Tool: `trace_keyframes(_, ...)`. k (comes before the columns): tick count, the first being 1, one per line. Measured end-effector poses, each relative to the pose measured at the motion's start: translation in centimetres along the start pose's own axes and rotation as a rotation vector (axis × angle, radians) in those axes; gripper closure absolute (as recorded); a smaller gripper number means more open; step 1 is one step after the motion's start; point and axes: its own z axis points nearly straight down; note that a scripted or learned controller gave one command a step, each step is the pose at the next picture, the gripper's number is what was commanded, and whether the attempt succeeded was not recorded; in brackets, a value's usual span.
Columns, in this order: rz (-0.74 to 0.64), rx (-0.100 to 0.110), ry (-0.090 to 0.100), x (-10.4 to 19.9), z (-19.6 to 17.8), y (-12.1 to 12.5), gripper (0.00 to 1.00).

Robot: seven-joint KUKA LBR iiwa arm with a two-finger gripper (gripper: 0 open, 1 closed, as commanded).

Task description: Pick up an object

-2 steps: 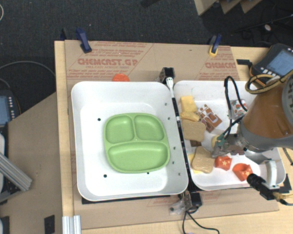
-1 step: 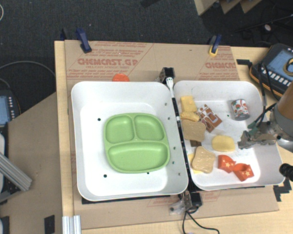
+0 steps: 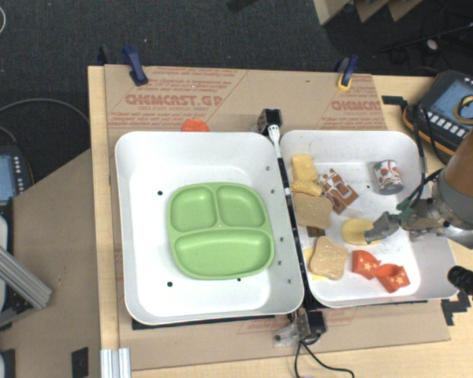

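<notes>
The right bin [image 3: 355, 144] holds several toy food pieces: a yellow piece [image 3: 303, 168], a brown-and-white waffle-like piece [image 3: 336, 190], a tan slab [image 3: 311, 210], a small can [image 3: 387, 176], a yellow round piece [image 3: 356, 231], a bread slice [image 3: 328, 259] and a red piece [image 3: 381, 269]. My gripper [image 3: 385, 227] reaches in from the right, low over the bin, its tip just right of the yellow round piece and above the red piece. Nothing shows between its fingers.
The left bin [image 3: 142, 235] holds a green divided plate [image 3: 219, 231]. A black clip [image 3: 270, 120] sits at the top of the seam between the bins. Blue clamps [image 3: 134, 65] hold the cardboard base. An orange disc [image 3: 194, 125] lies behind the left bin.
</notes>
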Motion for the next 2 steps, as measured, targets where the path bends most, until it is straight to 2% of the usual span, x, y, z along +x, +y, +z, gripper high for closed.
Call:
trace_keyframes(1,0.0,0.002,0.003,1.3,8.3,0.0,0.0)
trace_keyframes(2,0.001,-0.005,-0.001,1.2,6.8,0.1,1.0)
